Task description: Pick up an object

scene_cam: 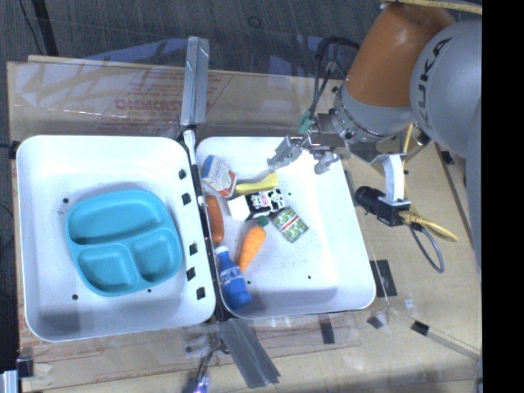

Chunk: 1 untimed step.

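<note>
The right bin (348, 256) holds several small items. An orange carrot (252, 246) lies near its middle, with a green packet (288, 224) to the right of it. Along the left wall lie a brown sausage (215, 218) and a blue bottle (231, 282). Further back are a white, orange and blue pouch (218, 175), a yellow banana (255, 186) and a black-and-white piece (267, 201). My gripper (303, 157) hangs over the far part of this bin, just right of the banana's tip. Its fingers are spread open with nothing between them.
The left bin (33, 219) holds a blue compartment tray (123, 248). A metal divider (195, 80) runs up between the two bins. The arm's grey and orange body (409, 64) fills the upper right.
</note>
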Each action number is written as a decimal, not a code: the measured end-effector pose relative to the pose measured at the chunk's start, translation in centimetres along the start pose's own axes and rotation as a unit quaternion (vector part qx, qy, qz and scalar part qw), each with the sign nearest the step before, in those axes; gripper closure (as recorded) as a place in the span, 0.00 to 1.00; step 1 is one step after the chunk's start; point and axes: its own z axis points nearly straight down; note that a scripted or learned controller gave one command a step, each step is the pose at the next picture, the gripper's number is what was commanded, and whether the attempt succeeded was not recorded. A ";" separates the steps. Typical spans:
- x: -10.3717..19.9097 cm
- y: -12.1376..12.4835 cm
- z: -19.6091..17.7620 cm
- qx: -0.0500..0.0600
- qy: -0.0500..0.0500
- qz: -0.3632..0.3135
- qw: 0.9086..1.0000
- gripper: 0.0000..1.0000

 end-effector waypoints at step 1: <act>-1.8 -3.1 11.6 0.001 0.000 -0.040 0.999 0.00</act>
